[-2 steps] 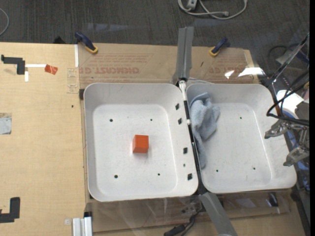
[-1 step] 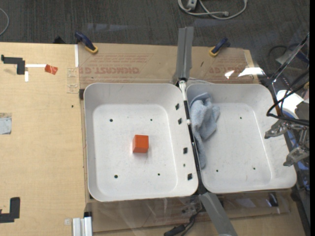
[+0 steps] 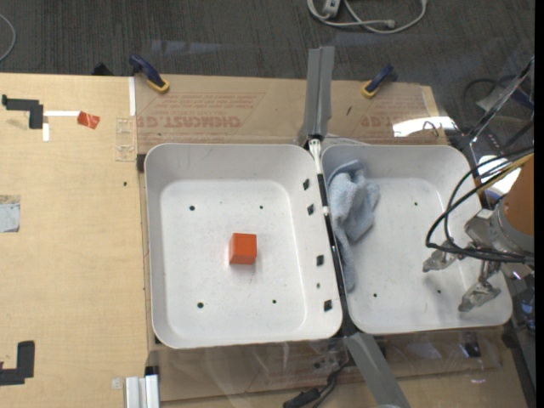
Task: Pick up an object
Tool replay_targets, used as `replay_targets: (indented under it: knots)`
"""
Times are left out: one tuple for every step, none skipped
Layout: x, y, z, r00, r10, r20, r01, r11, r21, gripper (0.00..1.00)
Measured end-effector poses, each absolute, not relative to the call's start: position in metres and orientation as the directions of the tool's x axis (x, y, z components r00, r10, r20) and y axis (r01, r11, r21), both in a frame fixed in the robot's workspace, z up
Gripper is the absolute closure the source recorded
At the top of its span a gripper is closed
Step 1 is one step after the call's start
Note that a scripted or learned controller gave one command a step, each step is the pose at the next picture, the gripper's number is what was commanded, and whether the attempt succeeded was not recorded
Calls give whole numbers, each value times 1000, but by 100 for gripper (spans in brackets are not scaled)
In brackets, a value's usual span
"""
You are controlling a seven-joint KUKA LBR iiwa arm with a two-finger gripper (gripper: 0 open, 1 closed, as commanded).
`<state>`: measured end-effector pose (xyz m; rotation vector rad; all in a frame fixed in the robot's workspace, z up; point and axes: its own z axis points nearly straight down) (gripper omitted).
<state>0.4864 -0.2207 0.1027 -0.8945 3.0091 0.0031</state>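
An orange-red cube (image 3: 243, 249) lies near the middle of the left white bin (image 3: 170, 228). A crumpled grey-blue cloth (image 3: 352, 202) rests against the left wall of the right white bin (image 3: 399, 308). My gripper (image 3: 459, 280) hangs over the right side of the right bin, its two fingers spread apart with nothing between them. It is well clear of the cloth and far from the cube. Black cables loop around the wrist.
A grey divider bar (image 3: 321, 100) runs between the two bins. Brown cardboard (image 3: 229, 109) lies behind the bins, held by two clamps (image 3: 149, 73). A wooden bench top (image 3: 59, 228) extends to the left.
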Motion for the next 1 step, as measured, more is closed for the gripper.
replay_targets:
  knots:
    - [489, -219, 112, -837, -548, -7, -548, 837, 0, 100]
